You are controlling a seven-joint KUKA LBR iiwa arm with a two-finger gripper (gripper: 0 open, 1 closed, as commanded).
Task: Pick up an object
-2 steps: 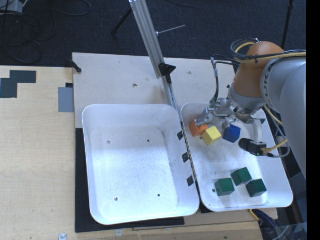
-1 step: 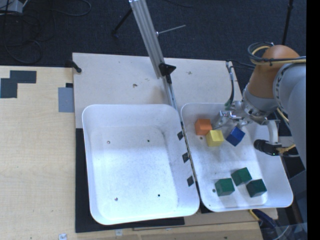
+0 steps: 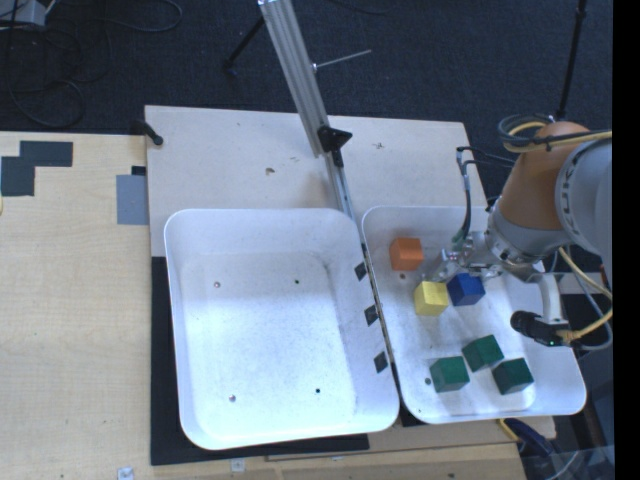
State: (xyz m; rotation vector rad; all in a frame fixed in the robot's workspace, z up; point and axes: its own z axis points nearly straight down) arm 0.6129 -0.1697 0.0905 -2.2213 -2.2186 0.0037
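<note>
In the right bin [image 3: 560,398] lie an orange block [image 3: 406,253], a yellow block [image 3: 431,297], a blue block [image 3: 466,289] and three green blocks [image 3: 449,372], [image 3: 483,351], [image 3: 513,375]. My gripper [image 3: 458,264] is low over the bin's middle, directly above and against the blue block's upper edge, with the yellow block just to its left. The wrist and orange band hide the gripper's far side.
The left bin [image 3: 200,268] lies beside the right one, with a black-clipped divider [image 3: 370,313] between them. A slanted aluminium rail [image 3: 300,78] rises behind the bins. Cables [image 3: 545,328] hang off the arm at the right bin's edge.
</note>
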